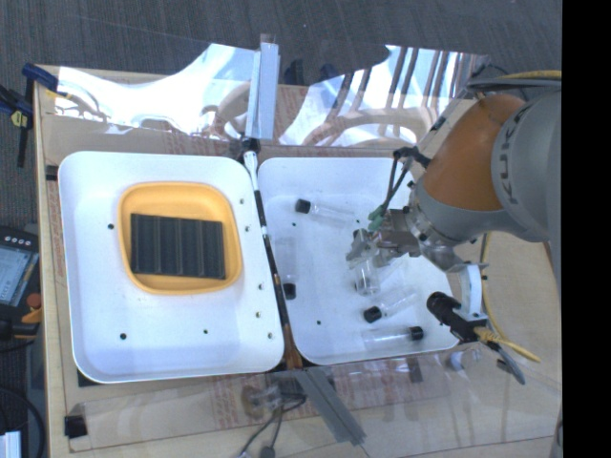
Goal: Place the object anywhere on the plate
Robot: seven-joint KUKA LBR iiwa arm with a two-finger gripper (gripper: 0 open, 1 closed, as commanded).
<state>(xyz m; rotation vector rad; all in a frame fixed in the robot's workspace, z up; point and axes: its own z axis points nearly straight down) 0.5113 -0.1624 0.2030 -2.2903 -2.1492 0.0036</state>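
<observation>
Gripper (366,260) hovering low in right bin (325,342) over clear tubes (387,308); finger state unclear, cannot tell. Yellow plate (179,201) sitting in left bin (91,332), well apart.

Glossy white plastic bins (86,256), matt yellow plate (179,238) with dark ribbed insert, clear plastic vials (391,335)

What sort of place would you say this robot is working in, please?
Probably a robotics lab bench set up for pick-and-place trials. A grey and orange arm reaches over two white bins: one holds a yellow plate, the other clear capped vials. Cables and tools line the bench edges.
</observation>
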